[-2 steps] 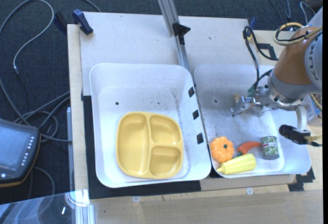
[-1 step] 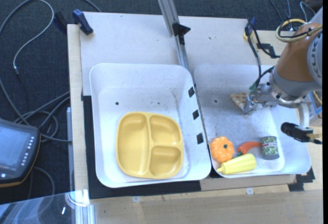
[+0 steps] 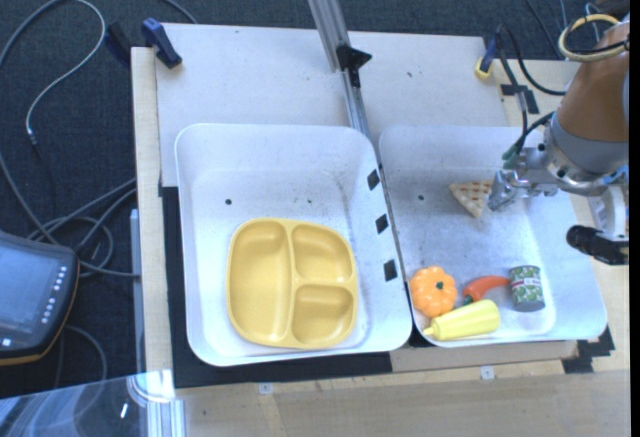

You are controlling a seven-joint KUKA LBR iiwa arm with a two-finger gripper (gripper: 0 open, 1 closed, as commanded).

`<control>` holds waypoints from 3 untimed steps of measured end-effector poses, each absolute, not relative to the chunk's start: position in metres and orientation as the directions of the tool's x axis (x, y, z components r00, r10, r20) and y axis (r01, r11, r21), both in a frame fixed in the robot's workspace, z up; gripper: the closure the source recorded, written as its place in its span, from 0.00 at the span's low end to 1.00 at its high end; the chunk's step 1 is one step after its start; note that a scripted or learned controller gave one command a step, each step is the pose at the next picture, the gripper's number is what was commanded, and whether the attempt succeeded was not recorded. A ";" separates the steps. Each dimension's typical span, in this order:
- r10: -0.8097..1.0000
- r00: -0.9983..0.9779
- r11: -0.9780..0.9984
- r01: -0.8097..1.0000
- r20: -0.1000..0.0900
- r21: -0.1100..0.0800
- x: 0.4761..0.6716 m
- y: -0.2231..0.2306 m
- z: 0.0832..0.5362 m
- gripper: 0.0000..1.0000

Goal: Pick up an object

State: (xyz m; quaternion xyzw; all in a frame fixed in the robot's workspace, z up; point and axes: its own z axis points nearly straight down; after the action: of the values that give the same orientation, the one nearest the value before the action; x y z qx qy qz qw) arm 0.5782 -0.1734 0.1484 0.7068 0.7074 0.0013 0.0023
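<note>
The wedge (image 3: pixel 470 195), a tan pizza-slice shape, lies flat in the upper middle of the right bin (image 3: pixel 590 310), pointing down-right, and the gripper (image 3: pixel 498 190) sits right at its right edge. Can't tell how wide the jaws are or whether they've got it. Other toys lie well apart at the front.

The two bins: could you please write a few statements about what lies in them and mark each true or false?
1. The yellow tray lies in the left bin. True.
2. The pumpkin lies in the left bin. False: it is in the right bin, by the near edge.
3. The gripper is beside the sandwich. True.
4. The can sits on the tray. False: it is in the right bin, right of the corn.
5. The tray has three compartments. True.
</note>
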 end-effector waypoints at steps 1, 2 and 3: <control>1.000 -0.001 0.001 1.000 -0.002 0.007 0.580 -0.175 0.192 1.00; 1.000 -0.002 0.002 1.000 -0.002 0.007 0.582 -0.175 0.236 1.00; 1.000 -0.007 0.007 1.000 0.002 0.005 0.591 -0.119 0.247 1.00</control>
State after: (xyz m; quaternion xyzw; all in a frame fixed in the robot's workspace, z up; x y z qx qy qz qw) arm 0.5908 -0.1193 0.2467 0.7045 0.7097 0.0022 0.0011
